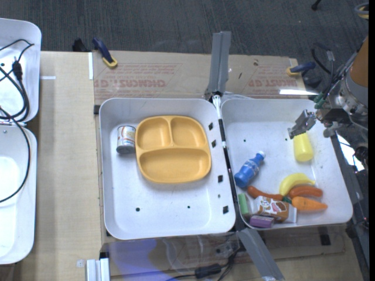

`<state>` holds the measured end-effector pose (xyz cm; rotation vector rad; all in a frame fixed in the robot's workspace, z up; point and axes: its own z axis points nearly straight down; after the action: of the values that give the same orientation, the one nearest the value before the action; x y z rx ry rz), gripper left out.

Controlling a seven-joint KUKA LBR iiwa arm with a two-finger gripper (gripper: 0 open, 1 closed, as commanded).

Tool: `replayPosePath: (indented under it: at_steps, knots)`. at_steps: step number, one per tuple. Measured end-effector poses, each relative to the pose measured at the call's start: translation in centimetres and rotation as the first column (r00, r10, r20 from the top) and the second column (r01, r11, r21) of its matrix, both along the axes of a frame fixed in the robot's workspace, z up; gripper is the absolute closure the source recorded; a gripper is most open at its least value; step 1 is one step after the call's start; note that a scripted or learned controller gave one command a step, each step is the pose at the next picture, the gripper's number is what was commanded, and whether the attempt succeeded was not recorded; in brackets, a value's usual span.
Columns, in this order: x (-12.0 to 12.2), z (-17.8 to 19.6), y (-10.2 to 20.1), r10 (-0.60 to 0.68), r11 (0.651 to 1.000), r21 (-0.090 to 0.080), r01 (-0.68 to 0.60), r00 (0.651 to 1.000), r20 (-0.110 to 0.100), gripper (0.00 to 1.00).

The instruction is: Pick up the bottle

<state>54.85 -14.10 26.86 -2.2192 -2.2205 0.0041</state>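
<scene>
The gripper (302, 123) is hanging over the upper right part of the right bin (258, 113), just above a yellow cylinder-shaped toy (303, 147); whether it is released or clenched I cannot tell from this slant, and nothing is showing in its grasp.

The blue bottle (248, 170) is lying on its side well apart from the gripper, near the bin's left wall, its white cap pointing up and to the right. Just below it an orange carrot (307, 203), a banana (293, 182), a small printed carton (273, 208) and a green piece are crowding together.

The bottle is looking like small, light, hard plastic, probably smooth and apt to roll or slip. The best hold is seeming to be across the middle of the body, fingers closing at right angles to its long axis, clear of the narrower cap.

In the left bin (117, 209) a yellow divided plate (173, 147) and a small can (125, 139) are resting.
</scene>
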Motion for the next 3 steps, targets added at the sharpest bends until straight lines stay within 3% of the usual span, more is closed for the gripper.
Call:
replayPosePath:
  at_steps: [1, 2, 3]
  knots:
    - [0.9, -10.4, 4.5, 0.114, 0.994, 0.000, -0.114, 0.994, 0.000, 0.00]
    - [1.8, -10.9, 1.2, 0.148, 0.989, 0.000, -0.148, 0.989, 0.002, 0.00]
    - [1.0, -17.8, 4.1, 0.193, 0.981, 0.001, -0.193, 0.981, 0.001, 0.00]
